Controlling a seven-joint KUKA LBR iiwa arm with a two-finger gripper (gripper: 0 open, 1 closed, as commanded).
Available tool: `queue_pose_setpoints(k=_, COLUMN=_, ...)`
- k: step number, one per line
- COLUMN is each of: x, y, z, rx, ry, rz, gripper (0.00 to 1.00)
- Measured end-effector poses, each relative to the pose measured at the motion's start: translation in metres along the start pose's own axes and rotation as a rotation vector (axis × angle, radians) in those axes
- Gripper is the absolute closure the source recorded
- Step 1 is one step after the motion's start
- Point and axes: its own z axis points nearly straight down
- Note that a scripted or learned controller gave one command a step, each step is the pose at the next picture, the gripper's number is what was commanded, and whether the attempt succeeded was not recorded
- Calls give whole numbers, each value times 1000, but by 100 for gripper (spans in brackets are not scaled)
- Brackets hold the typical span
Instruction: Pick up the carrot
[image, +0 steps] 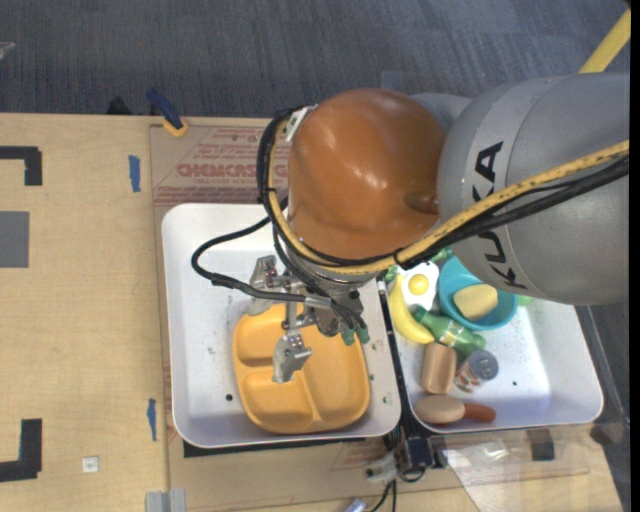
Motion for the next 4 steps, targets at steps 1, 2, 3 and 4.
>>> queue_pose_setpoints(k=1, x=-33, y=2, z=176, rx=3, ry=-7, rz=-28, gripper=0)
queue_pose_setpoints(k=2, x=-40, y=0, z=160, rx=3, ry=-30, rz=-29, gripper=100)
queue_pose_setpoints(k=3, x=-25, y=1, z=121, rx=7, ry=-35, rz=-63, gripper=100)
queue_pose_setpoints(k=4, x=-49, y=-2, z=53, rx=-3, ry=-40, rz=297, gripper=100)
